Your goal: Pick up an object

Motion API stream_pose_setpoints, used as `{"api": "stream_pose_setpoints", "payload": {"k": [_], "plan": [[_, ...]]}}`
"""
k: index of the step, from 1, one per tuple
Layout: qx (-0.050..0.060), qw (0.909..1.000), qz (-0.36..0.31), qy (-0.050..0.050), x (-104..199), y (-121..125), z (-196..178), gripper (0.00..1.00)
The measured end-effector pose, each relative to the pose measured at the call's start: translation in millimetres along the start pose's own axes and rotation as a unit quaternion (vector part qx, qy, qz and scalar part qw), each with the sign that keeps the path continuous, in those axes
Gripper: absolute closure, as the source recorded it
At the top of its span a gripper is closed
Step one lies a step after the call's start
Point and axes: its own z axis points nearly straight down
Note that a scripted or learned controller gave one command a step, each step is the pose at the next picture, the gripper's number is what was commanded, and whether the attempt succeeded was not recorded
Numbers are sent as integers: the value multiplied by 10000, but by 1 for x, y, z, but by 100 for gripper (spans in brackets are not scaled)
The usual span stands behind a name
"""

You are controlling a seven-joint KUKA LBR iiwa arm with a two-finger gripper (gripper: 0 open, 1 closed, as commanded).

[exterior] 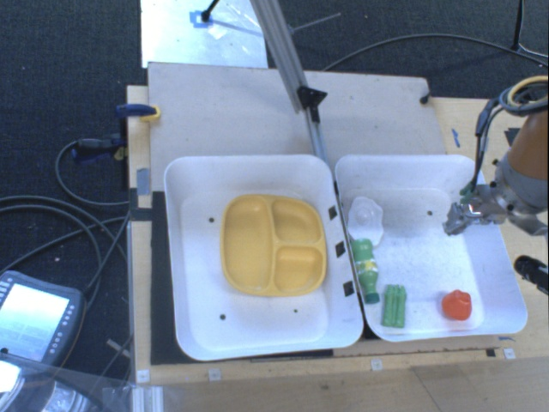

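The gripper (456,221) sits over the right bin's (429,174) right wall, apart from every object; whether its fingers are open cannot be told. Right bin contents: clear cup (365,217) and green bottle (366,269) along the left wall, ribbed green block (394,305), rounded orange piece (457,305) near the front. The left bin (193,230) holds a yellow compartment plate (274,245).

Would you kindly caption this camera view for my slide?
Arm's pincer over right bin holding bottle, green block, orange piece; yellow tray left.
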Motion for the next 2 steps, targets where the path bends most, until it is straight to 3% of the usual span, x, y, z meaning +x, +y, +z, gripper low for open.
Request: {"api": "stream_pose_setpoints", "payload": {"k": [2], "plan": [[-6,10000,-2,-4,-9,9,-102,100]]}}
